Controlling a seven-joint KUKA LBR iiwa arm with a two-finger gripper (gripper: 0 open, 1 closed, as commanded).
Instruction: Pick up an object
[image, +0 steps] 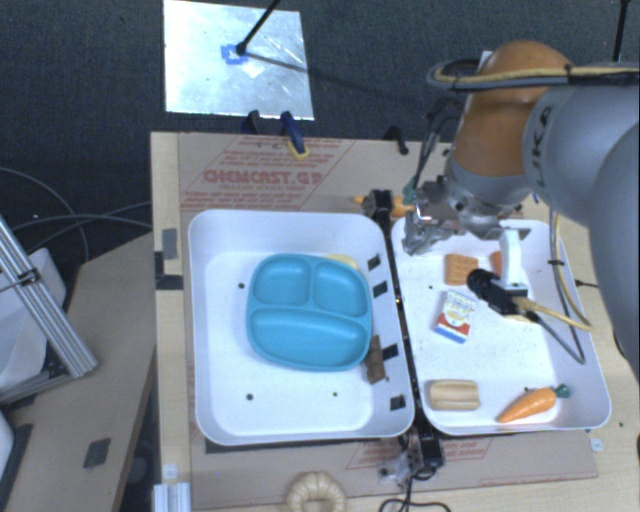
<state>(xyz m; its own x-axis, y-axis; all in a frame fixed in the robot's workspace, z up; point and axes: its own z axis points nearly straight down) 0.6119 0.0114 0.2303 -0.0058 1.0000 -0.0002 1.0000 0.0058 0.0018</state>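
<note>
My gripper (424, 236) hangs low over the far left corner of the right bin (585, 400), and the grey arm comes in from the right above it. Just right of the gripper lies a flat orange cracker (461, 268). Nearer the front is a small white, blue and red box (456, 317). A tan bread roll (453, 395) and an orange carrot (529, 403) lie along the front edge. I see nothing held in the gripper.
The left bin (225, 400) holds a blue divided plate (308, 310), with a small brown item (376, 361) at its right edge and a pale yellow item (343, 260) behind it. A ridge (397, 300) separates the bins. A tan ring (314, 492) lies beyond the front edge.
</note>
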